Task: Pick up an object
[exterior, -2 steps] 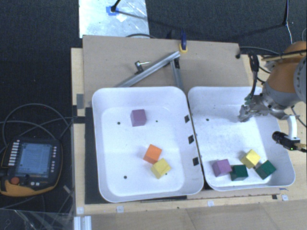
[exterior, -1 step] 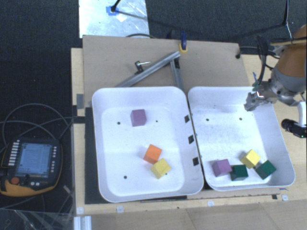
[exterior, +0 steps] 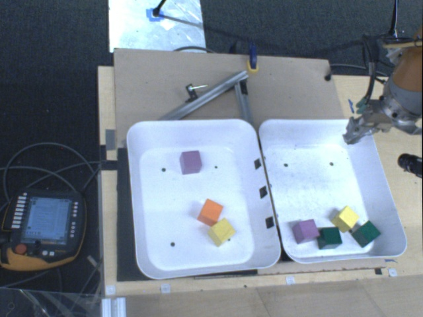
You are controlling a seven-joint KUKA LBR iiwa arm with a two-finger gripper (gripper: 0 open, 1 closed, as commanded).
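jaws [exterior: 353,132] at right bin [exterior: 317,152] rim, 2 o'clock corner; state not discernible. purple cube [exterior: 305,230], yellow cube [exterior: 344,218], two green cubes at bin's 5 o'clock.

**Gripper over the right bin's far corner**

The gripper [exterior: 355,132] hangs above the right bin's [exterior: 317,134] far right rim. Four blocks cluster at that bin's near edge. The left bin [exterior: 149,177] holds a purple block [exterior: 190,162], an orange block [exterior: 210,211] and a yellow block [exterior: 222,231].
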